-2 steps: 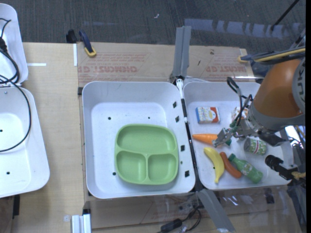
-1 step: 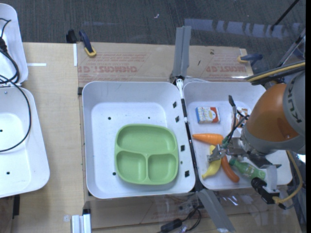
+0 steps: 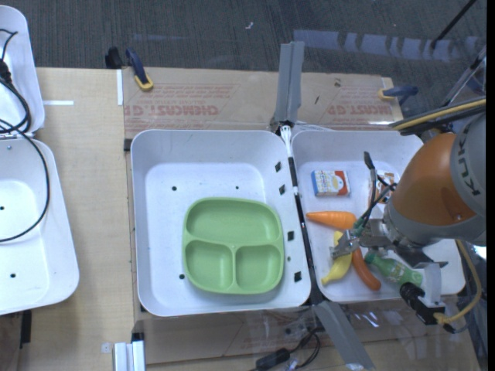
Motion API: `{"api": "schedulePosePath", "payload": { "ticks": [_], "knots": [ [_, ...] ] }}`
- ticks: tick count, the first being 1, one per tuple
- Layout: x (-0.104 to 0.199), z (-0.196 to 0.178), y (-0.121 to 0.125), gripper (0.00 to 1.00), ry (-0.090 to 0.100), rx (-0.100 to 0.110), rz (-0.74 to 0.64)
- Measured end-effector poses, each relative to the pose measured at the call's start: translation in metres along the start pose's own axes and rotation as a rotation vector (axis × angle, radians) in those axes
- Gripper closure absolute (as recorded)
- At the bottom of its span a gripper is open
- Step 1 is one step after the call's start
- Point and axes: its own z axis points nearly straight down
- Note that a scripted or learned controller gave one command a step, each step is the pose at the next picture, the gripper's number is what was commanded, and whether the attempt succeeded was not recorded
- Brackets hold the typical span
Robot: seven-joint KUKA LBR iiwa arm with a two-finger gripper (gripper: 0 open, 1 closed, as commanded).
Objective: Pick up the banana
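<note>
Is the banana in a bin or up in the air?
In a bin. The banana lies on the right bin's floor beside a carrot, under the gripper.

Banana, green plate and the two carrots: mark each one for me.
banana (image 3: 337, 270): camera view, on its yellow middle.
green plate (image 3: 233, 245): camera view, on the ridge between its compartments.
upper carrot (image 3: 331, 219): camera view, mid-body.
lower carrot (image 3: 366, 272): camera view, mid-body.

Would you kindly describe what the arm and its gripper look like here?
The arm has a rounded orange band above a grey wrist, with dark lettering partly visible on pale grey casing at the right edge. The gripper is dull grey metal, and thin dark cables run beside it.
</note>
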Motion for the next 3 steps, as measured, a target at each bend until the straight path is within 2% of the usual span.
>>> {"api": "schedulePosePath", "payload": {
  "ticks": [1,2,3],
  "knots": [
    [-0.001,-0.008,0.000,1.00,0.000,0.002,0.003],
    [-0.088,-0.082,0.020,1.00,-0.002,-0.002,0.140],
    [-0.056,-0.178,0.108,1.00,-0.002,-0.002,0.233]
  ]
}}
